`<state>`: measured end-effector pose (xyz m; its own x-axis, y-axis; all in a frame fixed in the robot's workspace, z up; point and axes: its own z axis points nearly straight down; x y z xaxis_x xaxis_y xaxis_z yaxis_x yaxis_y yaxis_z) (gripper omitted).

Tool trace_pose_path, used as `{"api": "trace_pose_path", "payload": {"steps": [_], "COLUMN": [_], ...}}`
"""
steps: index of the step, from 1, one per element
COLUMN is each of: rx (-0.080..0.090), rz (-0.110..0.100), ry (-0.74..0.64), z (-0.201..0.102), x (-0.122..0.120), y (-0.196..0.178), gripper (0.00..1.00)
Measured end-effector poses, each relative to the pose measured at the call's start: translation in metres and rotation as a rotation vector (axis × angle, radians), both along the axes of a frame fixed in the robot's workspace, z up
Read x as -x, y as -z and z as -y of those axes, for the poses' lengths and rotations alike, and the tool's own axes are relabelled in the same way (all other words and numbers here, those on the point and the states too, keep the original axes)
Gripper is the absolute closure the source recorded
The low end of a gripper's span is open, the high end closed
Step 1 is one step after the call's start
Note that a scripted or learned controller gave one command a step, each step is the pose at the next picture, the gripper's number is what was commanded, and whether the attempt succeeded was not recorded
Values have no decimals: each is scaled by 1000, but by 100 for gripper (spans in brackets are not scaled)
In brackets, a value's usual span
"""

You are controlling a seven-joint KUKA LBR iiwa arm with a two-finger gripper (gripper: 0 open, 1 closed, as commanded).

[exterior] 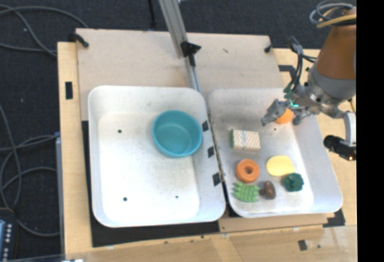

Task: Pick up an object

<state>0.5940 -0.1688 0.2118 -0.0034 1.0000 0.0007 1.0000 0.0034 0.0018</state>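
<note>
Green toy (245, 193) front of rt bin (320, 192), orange obj (285, 115) betw jaws (279, 112)

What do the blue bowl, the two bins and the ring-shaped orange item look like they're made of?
Blue bowl: probably plastic, one even teal colour with a smooth, slightly glossy inside. Left bin and right bin: likely moulded plastic, white with rounded corners, matte and speckled with dark scuffs. Orange ring: looks like a soft or plastic toy doughnut; too small to tell which.
</note>
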Motion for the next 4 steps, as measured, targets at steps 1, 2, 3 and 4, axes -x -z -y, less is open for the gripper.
{"api": "trace_pose_path", "payload": {"steps": [1,2,3,4], "rx": [4,6,4,2], "rz": [-6,7,10,6], "ry": [5,6,8,0], "z": [11,14,14,7], "x": [0,-3,-4,-10], "y": [57,102,91,31], "gripper": [0,0,100,100]}}
